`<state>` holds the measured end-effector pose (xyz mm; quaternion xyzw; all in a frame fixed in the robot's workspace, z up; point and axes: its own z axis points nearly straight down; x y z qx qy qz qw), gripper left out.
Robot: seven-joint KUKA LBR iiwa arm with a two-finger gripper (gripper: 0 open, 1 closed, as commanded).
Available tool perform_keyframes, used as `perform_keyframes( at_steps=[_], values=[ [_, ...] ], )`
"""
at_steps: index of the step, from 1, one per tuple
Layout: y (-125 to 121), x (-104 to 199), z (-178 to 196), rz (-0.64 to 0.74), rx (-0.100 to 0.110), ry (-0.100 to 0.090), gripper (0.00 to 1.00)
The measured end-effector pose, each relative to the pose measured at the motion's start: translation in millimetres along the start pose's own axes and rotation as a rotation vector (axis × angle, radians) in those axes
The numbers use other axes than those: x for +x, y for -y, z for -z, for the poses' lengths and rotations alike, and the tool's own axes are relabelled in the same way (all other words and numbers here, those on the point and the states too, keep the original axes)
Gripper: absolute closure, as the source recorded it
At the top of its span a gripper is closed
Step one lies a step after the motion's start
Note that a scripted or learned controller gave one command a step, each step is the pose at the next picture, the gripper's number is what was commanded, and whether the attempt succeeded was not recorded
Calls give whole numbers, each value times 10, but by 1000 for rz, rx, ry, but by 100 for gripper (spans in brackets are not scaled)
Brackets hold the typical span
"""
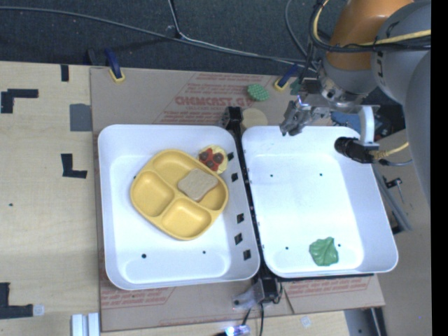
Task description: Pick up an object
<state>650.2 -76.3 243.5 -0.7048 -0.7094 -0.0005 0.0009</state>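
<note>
We take the green leaf-shaped piece (323,250) as the likeliest thing to pick: it lies flat in the right bin (315,187), near the front wall and toward the right corner, alone on the white floor. The hand (294,121) hangs over that bin's far rim, well apart from the leaf, with nothing between its fingers; whether they stand wide or narrow we cannot tell, since they are small and dark against the arm's fittings.

The leaf looks thin and flat, so we judge the fingers could close above it or skid over it and come up with nothing. It also sits close to the front wall, where a descent slightly off could strike the rim.

In the left bin (119,187) a yellow divided plate (157,194) carries a toast-like slice (197,183), and a small red and dark cluster (212,159) rests at the plate's far edge; what that cluster is we cannot make out. A green dotted bit (257,92) lies on the counter (42,187) beyond the bins. The arm's upper part is cut off at the frame's top and right.
</note>
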Motion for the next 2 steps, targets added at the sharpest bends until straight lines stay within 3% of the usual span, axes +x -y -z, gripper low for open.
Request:
perform_keyframes(
  at_steps=[2],
  values=[
    [-34,1075,6,0,0,0,100]
  ],
)
